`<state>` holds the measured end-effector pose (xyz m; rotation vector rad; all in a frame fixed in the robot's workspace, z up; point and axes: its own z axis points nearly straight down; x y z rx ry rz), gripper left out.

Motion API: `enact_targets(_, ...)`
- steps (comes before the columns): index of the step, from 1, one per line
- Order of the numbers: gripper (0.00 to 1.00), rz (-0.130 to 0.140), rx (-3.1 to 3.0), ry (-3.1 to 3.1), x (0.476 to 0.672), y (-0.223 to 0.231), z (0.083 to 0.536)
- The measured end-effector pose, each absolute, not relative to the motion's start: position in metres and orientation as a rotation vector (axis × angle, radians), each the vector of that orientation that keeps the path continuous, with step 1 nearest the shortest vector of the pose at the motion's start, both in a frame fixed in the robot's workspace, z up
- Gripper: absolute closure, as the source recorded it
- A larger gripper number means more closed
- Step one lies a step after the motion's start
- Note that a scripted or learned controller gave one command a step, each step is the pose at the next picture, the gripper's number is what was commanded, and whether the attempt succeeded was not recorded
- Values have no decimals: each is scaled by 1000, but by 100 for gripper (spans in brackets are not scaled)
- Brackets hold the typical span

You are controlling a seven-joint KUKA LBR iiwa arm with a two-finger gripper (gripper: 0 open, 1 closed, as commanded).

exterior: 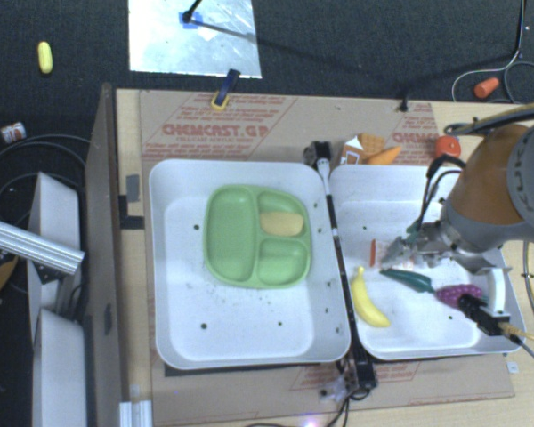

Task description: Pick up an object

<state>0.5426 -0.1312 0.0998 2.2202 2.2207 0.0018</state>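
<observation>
The grey arm w/ orange band reaches in from the right, its claw [399,254] low over the right shallow white plastic bin [383,189]. Can't tell if the claw is open or closed; it's a blur of metal, nothing visibly held.

Candidate objs in that bin: yellow plastic banana [368,299] near the left wall, dark teal elongated toy [409,279] just below-right of the claw, purple lumpy toy [461,291] further right, small thin orange-red stick [373,252] just left of the claw.

The left white bin [182,265] holds a green divided plastic tray [236,238] w/ a pale yellow lump [282,224] in its upper right compartment.

Judgement: closest target is prob. the teal toy. To do it well: centre the claw over its middle, align across its narrow width, go down fully before closing. Risk: clipping the bin floor or nudging the toy aside. Banana sits near the wall, so less room there.
</observation>
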Motion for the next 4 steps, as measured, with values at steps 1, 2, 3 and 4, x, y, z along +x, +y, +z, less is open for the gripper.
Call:
enact_targets(1, 0, -1, 2223, 2215, 517, -184, 88)
enact_targets(2, 100, 3, 2218, 2221, 519, -180, 98)
enact_targets(3, 100, 7, 2210, 2221, 519, -175, 180)
enact_targets(4, 0, 2, 2216, 2223, 518, -175, 175)
